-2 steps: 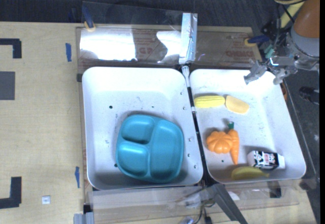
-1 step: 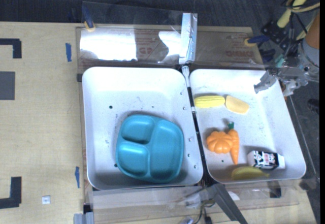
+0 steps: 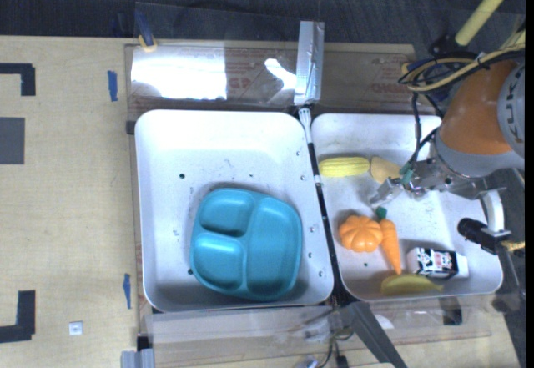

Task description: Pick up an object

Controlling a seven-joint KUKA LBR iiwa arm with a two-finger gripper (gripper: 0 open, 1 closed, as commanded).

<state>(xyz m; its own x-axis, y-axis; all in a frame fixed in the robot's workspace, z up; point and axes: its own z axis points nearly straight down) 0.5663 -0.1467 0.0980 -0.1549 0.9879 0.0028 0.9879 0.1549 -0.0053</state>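
Table (image 3: 58, 216): it is carrying two white bins side by side, with black angle marks and bits of blue tape showing on its tan top at the left.
Left bin (image 3: 167, 149): it is holding the teal tray and sitting tight against the right bin along a shared edge.
Right bin (image 3: 359, 128): it is holding all the small things, and the arm is reaching into it from the right.
Arm (image 3: 480, 120): grey with an orange band, it is hanging over the right bin's upper right part, cables looping behind it.
Tray (image 3: 247, 245): teal, with compartments, it is lying in the lower middle of the left bin.
Corn (image 3: 344, 167): yellow, it is lying across the top of the right bin, just left of the hand.
Pumpkin (image 3: 360, 234): orange, it is sitting mid-bin, touching the carrot.
Carrot (image 3: 390, 245): it is lying with its green top up toward the hand.
Carton (image 3: 434, 261): black and white, it is lying near the lower right corner.
Banana (image 3: 409, 282): it is lying along the bottom wall, just beside the carton.
Hand (image 3: 385, 191): it is pointing down-left between corn and carrot; whether it is open or gripping anything, I cannot tell.
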